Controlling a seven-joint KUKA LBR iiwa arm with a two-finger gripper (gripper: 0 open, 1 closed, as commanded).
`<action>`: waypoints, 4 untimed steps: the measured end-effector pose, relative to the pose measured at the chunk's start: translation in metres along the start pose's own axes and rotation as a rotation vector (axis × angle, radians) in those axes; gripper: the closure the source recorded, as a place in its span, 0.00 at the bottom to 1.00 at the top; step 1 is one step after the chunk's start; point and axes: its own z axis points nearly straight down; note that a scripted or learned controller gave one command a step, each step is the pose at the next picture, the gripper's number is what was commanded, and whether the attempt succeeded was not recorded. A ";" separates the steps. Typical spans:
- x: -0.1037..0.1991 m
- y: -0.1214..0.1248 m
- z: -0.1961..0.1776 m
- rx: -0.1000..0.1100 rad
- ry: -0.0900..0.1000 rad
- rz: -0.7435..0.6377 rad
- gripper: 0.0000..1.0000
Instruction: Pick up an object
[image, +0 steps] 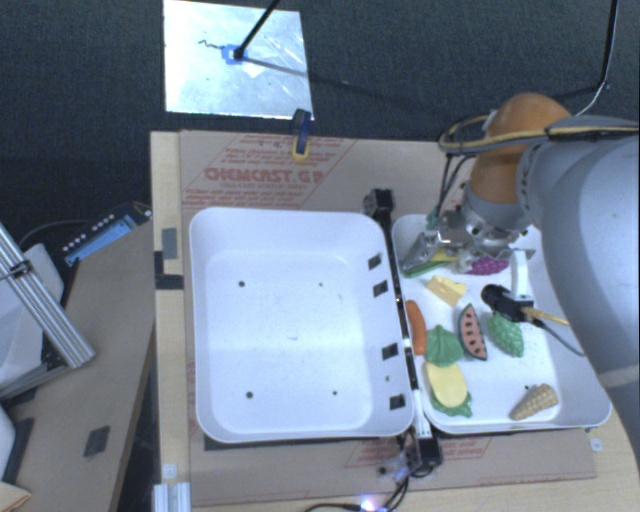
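- Looking down at a slant on a bench (170, 400) that carries two shallow white bins side by side; nearest the viewer is the front rim of each.
- The left bin (215, 400) has bare white floor showing across it.
- The right bin (585, 405) holds toy food. At its near edge, a cone-shaped piece (534, 401) lies toward the right corner and a yellow and green piece (449, 388) lies toward the left.
- Farther back, an orange carrot shape (415, 326) lies along the left wall, with a green leaf piece (443, 346) just beside it, a watermelon slice (472, 331) and a green bumpy piece (506, 334).
- Behind these is a pale yellow block (446, 289), and near the back a purple grape bunch (487, 265).
- The pincer (428, 250) is low in the far left corner of the right bin, next to a green and yellow item (425, 262) partly hidden beneath it. I cannot tell how wide it is set, or whether anything is gripped.
- The grey arm (580, 230) reaches in from the right, covering part of the bin.
- Judgement: to do the pick well, centre on one piece standing apart from its neighbours, keep clear of the bin wall, and lift straight up.
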 end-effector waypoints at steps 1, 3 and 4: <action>-0.002 -0.001 -0.012 -0.003 -0.002 -0.001 1.00; 0.001 -0.004 -0.026 -0.011 -0.006 -0.006 1.00; 0.002 -0.023 -0.003 -0.043 -0.008 -0.003 1.00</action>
